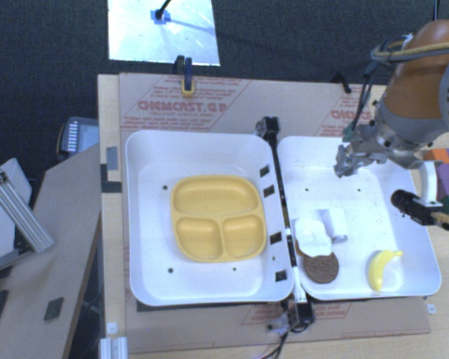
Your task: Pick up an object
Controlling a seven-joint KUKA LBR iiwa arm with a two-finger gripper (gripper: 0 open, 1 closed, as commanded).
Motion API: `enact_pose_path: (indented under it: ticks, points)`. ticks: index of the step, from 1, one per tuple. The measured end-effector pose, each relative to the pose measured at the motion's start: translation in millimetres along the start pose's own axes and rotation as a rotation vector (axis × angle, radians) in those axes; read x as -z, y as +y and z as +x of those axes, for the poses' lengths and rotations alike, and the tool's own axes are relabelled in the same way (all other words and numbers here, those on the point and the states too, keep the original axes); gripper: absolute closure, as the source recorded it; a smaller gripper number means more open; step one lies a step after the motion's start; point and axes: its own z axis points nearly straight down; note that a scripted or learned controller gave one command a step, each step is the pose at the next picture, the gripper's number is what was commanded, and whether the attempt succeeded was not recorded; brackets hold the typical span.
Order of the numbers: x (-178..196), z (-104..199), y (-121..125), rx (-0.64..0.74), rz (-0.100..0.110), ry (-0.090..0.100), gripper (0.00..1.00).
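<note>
Here, objects for picking: three lie in the right bin (404,200), all toward its near edge.
Banana: one, a small yellow toy banana (383,268), curved, lying near the bin's near right corner, apart from the other two things.
Brown disc: one, a round dark-brown piece like a biscuit (321,268), flat on the floor of the bin, near the near left corner.
White object: one, a pale blocky thing (314,234) with a greyish part at its right; its near edge touches or overlaps the brown disc; its exact form cannot be told.
Gripper: one, the grey two-finger gripper (347,163) hangs over the far part of the right bin, well apart from all three objects; nothing is seen between its fingers, and how wide they stand cannot be told.
Arm: one, grey with an orange upper section (426,58), entering from the right.
Bins: two, shallow and white, side by side with a dark strip of clips between them.
Left bin (146,200): holds one yellow plate (215,217) with three compartments, one long at the far side and two smaller at the near side, lying about the middle.
Bench: a tan board (209,103) with red lettering beneath both bins; one yellow clamp (187,77) at its far edge.
</note>
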Motion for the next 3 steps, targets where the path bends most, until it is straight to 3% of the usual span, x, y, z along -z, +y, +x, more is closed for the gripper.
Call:
enact_pose_path:
  ticks: [1,3]
  points:
    - [-3,57,0,0.000,0.000,0.000,1.00]
    - [-25,165,33,0.000,-0.001,0.000,1.00]
